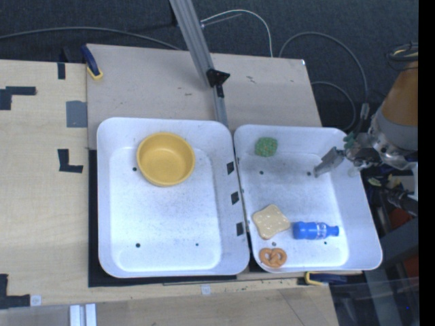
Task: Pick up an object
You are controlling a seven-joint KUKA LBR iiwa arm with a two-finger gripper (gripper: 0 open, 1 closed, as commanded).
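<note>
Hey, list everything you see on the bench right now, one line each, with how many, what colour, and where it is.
bowl: one, yellow, upper part of the left bin.
left bin: one, white, speckled floor, left half of the bench.
right bin: one, white, beside the left bin.
green lump: one, green, top of the right bin.
bread slice: one, tan, lower right bin.
bottle: one, blue, lying on its side right of the bread slice.
pretzel: one, brown, bottom rim of the right bin.
clamp: one, blue and yellow, upper left of the bench.
arm: one, grey with orange band, right side.
end effector: one, grey, over the right bin's upper right.
</note>
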